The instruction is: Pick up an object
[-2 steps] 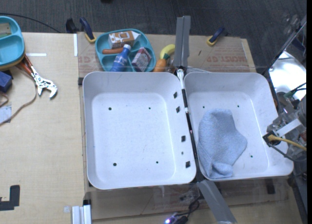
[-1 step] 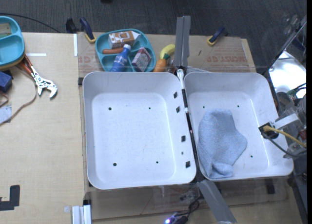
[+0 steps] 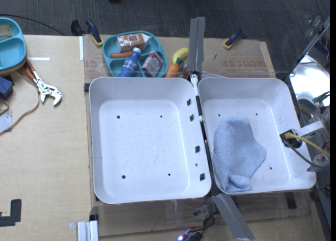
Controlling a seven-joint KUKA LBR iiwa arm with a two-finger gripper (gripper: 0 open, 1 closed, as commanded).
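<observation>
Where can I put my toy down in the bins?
The left bin floor is bare wall to wall. In the right bin, the cloth covers the middle and front; bare strips lie behind it and along its right side.

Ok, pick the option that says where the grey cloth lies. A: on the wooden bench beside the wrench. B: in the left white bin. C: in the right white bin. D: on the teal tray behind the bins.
C: the crumpled grey cloth lies on the floor of the right shallow white bin, toward its front, right of the divider between the two bins.
</observation>
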